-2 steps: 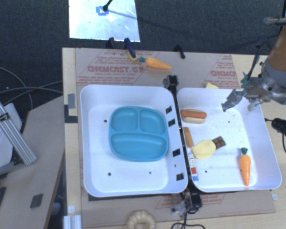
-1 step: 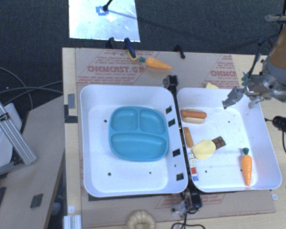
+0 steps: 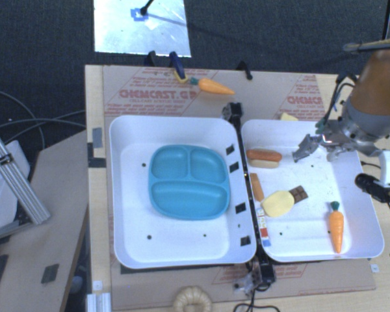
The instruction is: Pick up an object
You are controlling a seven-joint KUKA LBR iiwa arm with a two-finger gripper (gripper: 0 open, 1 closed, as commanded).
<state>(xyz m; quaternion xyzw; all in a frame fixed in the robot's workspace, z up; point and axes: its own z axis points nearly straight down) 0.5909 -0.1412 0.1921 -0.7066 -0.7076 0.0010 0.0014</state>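
Note:
My gripper (image 3: 322,149) hangs over the back part of the right bin (image 3: 364,203), open, with nothing between its fingers. A hot dog (image 3: 264,156) lies just left of it. Nearer the front lie a yellow piece (image 3: 277,203) with a brown chocolate block (image 3: 299,194) against it, a small orange stick (image 3: 257,187) by the left wall, and a toy carrot (image 3: 336,229) at the front right. A small yellow bit (image 3: 288,116) sits at the bin's back rim.
The left bin (image 3: 127,174) holds a blue divided plate (image 3: 188,181). A second carrot (image 3: 211,86) lies on the cardboard behind the bins. A beige ring (image 3: 194,299) sits at the bench's front edge. Black clips run along the divider (image 3: 242,174).

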